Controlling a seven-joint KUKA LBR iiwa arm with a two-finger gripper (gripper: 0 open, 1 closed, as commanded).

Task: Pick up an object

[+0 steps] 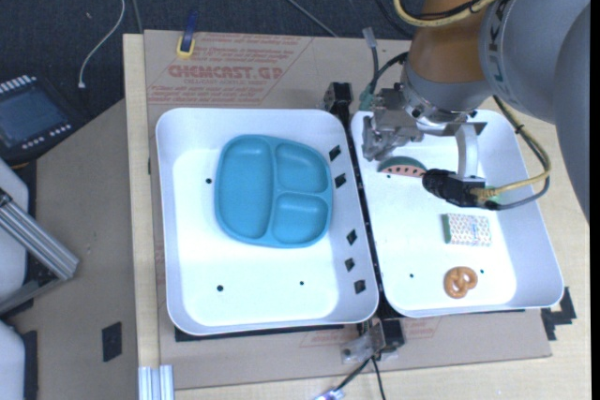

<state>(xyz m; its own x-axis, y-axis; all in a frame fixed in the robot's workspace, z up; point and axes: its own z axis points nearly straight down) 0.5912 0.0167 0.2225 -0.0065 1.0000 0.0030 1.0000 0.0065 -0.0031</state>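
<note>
The watermelon slice (405, 170) lies near the back left of the right bin (525, 290), close to the wall shared with the left bin (178, 201). The gripper (382, 138) hangs just above it; I cannot tell its state. A patterned square (467, 229) and pretzel (460, 280) sit toward the front, open floor between them.

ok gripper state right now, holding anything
gripper: open or shut cannot be told; low in the right bin, just above the watermelon slice, nothing visibly held.

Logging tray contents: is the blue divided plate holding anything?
Empty. The blue divided plate lies flat in the left bin, all three compartments showing bare blue.
</note>
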